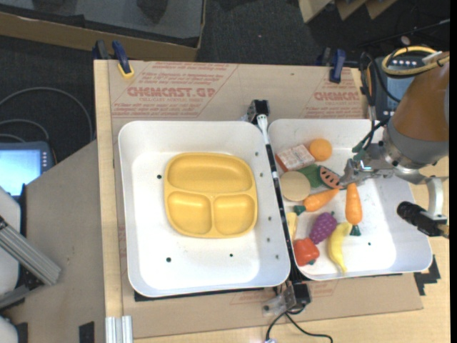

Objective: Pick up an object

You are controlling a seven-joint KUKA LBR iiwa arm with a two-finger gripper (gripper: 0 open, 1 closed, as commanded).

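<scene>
I see the surface [214, 84] carrying two white bins side by side. The left bin [143, 213] holds a yellow divided tray [211, 194]. The right bin [400, 252] holds the toy food. The arm [423, 120] enters from the right above the right bin. Its claw [355, 168] sits at the bin's upper middle, just above the upright carrot [353, 204]; I cannot tell its state. A second carrot [319, 199] lies tilted to the left, beside a round beige piece [294, 186]. A banana [337, 246] lies near the front, next to purple grapes [322, 226] and a red pepper [306, 251]. An orange [320, 149] rests near the back.
</scene>
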